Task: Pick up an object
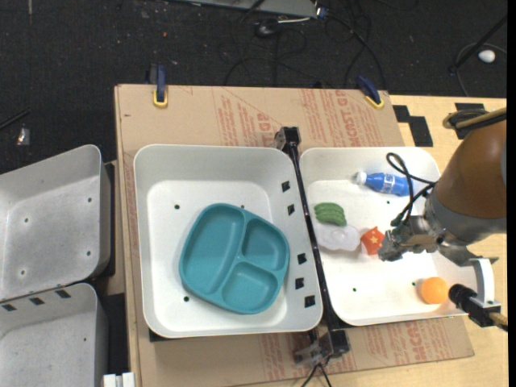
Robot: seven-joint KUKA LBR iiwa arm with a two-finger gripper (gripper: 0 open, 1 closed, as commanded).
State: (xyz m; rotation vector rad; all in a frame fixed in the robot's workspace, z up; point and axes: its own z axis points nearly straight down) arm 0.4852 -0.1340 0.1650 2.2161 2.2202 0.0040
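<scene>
My bench holds two white bins: the left bin (pixel 153 216) carries a big teal divided plate (pixel 234 256), and the right bin (pixel 379 309) holds the small things I can choose from. Going down in size there: a pale translucent lump (pixel 339 238), a blue bottle with a white cap (pixel 382 183) near the far wall, a green piece (pixel 330 213) just beyond the pale lump, an orange ball (pixel 433 289) near the front wall, and a small red piece (pixel 372 239) beside the pale lump.

My claw (pixel 395 247) sits low in the right bin, just right of the red piece, which looks like my nearest target. To do this well, I judge I should centre over the red piece, keep off the pale lump touching it, and close squarely before lifting.

My fingers are dark and blurred against my wrist; I cannot tell whether they stand apart or together, and I see nothing between them.
</scene>
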